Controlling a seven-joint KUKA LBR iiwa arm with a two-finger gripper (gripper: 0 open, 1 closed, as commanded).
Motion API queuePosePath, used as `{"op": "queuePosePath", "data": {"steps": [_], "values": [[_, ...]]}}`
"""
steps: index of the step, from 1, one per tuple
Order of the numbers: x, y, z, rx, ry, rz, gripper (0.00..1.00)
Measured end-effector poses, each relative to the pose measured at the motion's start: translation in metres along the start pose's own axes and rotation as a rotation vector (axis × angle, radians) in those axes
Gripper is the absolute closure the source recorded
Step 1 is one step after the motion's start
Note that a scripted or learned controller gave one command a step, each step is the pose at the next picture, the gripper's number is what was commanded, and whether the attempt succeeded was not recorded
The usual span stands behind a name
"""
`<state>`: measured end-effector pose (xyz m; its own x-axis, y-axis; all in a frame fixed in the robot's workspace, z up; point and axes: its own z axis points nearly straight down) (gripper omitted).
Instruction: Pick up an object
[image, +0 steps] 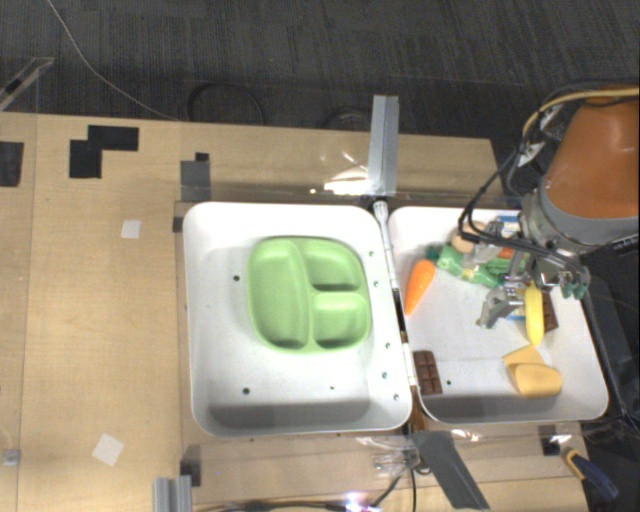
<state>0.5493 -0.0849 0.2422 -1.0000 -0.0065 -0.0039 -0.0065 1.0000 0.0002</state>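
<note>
Overhead, two shallow white plastic bins sit side by side on a pale wood-grain bench (90, 340), their rims meeting at a metal divider. Left bin (215, 390): smooth, rounded corners, holding a glossy light-green divided tray (305, 293) with one long compartment and two smaller ones, lying flat near the bin's centre.

Right bin (590, 400): several small items. An orange carrot (420, 284), tapered, lies tilted near the bin's left wall. A dark brown chocolate bar (428, 372), scored into squares, rests against the lower left wall. A yellow wedge (533, 373), matte and cheese-like, sits toward the lower right. A yellow banana (534, 315), slim and elongated, lies just above the wedge. A green crinkled item (470, 265) lies at the upper middle, partly under cables; its identity is unclear.

Arm: grey body with orange band (600, 150) enters from the right, cables looped around the wrist. Gripper (503, 303), metallic, hangs over the right bin just left of the banana. Nothing is visibly between the fingers; whether they are spread or closed I cannot tell at this resolution.
</note>
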Motion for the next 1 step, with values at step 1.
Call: {"op": "queuePosePath", "data": {"steps": [1], "values": [[-0.0043,-0.0055,0.1446,0.001,-0.005,-0.046,0.00]]}}
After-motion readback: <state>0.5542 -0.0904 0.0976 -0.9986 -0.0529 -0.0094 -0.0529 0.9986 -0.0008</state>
